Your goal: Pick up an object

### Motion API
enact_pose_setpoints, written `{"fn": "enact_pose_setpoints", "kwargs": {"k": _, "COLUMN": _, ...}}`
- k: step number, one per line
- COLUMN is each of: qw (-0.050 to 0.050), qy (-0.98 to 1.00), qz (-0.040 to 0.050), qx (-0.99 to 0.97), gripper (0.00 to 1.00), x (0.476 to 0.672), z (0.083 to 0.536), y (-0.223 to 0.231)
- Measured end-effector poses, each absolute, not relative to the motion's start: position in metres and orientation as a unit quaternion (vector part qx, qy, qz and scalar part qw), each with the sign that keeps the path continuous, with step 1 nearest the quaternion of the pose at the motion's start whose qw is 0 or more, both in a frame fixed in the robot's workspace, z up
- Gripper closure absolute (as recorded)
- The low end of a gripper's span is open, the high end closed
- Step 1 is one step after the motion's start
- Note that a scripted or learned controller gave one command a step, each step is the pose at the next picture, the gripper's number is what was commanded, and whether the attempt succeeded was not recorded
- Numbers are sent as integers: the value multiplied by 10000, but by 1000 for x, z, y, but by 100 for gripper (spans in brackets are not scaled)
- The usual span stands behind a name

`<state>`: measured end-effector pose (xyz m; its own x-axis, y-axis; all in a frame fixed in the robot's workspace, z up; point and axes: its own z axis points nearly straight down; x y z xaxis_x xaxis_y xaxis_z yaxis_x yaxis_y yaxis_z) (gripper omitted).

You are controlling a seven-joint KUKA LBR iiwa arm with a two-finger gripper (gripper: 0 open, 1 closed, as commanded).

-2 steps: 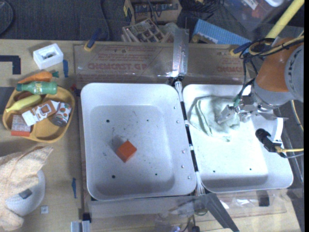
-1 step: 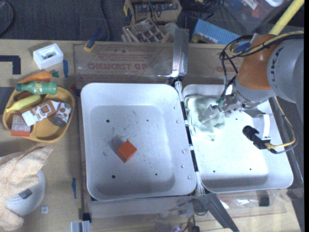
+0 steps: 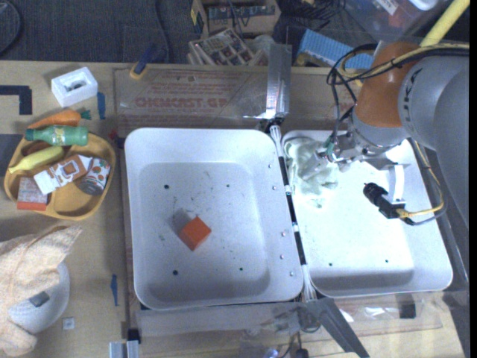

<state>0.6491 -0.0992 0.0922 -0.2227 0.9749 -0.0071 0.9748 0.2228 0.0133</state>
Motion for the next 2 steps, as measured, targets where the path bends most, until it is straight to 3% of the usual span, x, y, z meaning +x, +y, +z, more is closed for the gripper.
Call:
{"fn": "enact_pose_setpoints", "kwargs": {"k": 1, "qw": 7, "qy": 7990, "qz": 1, "qx": 6013, "gripper": 0, "x": 668, "z": 91, "y": -103}}
{"fn": "enact_pose_setpoints", "kwargs": {"k": 2, "qw": 39, "qy": 7999, "qz": 17, "qx": 6001, "gripper": 100, "x": 670, "z": 103, "y": -102}}
